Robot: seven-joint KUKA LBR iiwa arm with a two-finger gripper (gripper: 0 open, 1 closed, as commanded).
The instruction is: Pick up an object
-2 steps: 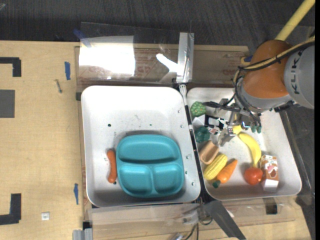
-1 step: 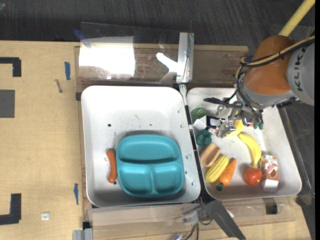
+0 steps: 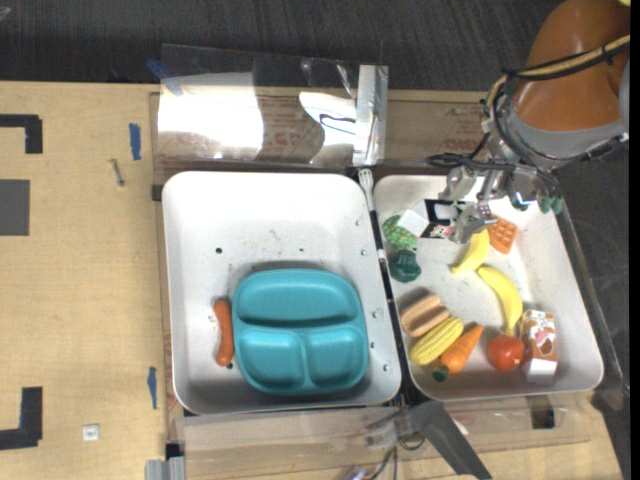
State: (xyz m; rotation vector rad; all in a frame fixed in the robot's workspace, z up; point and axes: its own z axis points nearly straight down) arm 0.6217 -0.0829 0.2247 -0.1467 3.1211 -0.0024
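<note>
step: pick attempt in right bin (image 3: pixel 585 343), over the far end of the toy pile
target: likeliest the banana (image 3: pixel 497 283), far tip right under the tool; orange waffle piece (image 3: pixel 503 234) just right of that tip
gripper (image 3: pixel 475 213): low over the bin's far middle, at or touching the banana tip; contact not resolvable
grip state: can't tell, tool is a dark cluttered blob from this angle; nothing visibly held
how: centre on the banana's far section, close across its narrow width, lift straight up
risk: curved shape may roll out; waffle piece and green leafy toy (image 3: pixel 401 235) are close enough to get nudged
other bin: left bin (image 3: pixel 190 208) has teal tray (image 3: pixel 298 330), sausage (image 3: pixel 224 331) beside it, well apart
</note>
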